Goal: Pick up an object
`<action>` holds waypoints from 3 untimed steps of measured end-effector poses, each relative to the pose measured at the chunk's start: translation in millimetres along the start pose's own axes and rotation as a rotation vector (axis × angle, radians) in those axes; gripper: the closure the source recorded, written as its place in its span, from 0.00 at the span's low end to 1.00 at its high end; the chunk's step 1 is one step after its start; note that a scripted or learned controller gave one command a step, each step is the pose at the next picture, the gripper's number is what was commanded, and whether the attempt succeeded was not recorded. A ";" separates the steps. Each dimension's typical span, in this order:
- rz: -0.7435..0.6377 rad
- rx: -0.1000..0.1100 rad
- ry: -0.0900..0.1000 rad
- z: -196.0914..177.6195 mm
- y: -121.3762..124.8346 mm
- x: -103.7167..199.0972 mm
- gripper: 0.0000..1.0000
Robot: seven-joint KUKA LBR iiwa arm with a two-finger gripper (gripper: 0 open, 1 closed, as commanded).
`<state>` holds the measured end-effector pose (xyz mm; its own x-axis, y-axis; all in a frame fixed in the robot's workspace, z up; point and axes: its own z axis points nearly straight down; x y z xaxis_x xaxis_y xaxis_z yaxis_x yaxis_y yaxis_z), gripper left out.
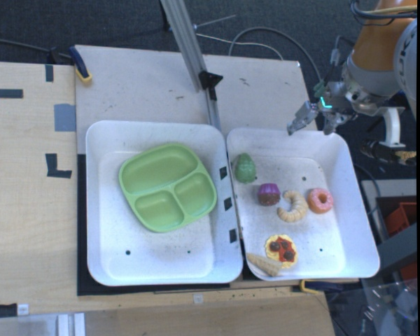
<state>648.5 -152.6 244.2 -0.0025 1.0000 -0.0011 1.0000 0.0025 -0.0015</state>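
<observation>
Over the far right corner of the right bin point(357, 187), the end effector point(313, 121) hangs with fingers apart, holding nothing. Below it lie a green toy point(245, 167), purple piece point(269, 194), croissant point(292, 207) and pink doughnut point(320, 201).

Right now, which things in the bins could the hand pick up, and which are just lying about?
For the job, all in the right bin:
green toy
purple toy
croissant
pink donut
small pizza
cone
the hand, above the bin's far edge

Lying about:
green divided tray in the left bin
yellow-and-blue clamp
</observation>
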 end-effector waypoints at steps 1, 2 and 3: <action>0.000 0.004 0.000 44.7 -5.1 2.8 0.00; 0.001 0.006 0.001 109.3 -4.3 1.7 0.00; 0.000 0.000 -0.001 157.7 -4.6 2.4 0.00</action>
<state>643.7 -150.4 86.4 -0.0028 1.0000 -0.0025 1.0000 0.0027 -0.0017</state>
